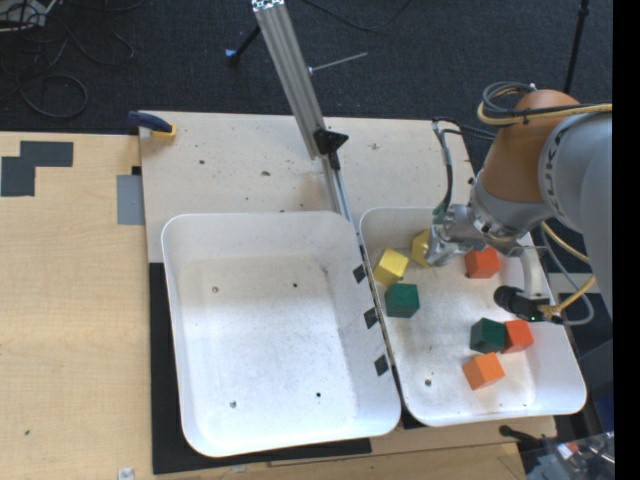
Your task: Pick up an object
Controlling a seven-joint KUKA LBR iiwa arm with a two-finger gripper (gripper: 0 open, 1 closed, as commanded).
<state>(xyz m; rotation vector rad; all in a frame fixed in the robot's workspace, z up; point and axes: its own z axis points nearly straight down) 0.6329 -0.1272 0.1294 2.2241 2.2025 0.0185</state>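
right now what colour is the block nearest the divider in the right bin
Yellow; the block shows best in the camera view.

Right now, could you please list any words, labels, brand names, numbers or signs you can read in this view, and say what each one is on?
There is no readable text.
The checkered patch on top of the slanted metal post is a pattern, not writing.
The coloured blocks in the right bin, such as the yellow block, have plain faces.
The arm shows no legible marking.

Even, bright overhead light fills the 2 white bins (pixel 262 230), casting soft shadows, while fine detail stays slightly blurred.
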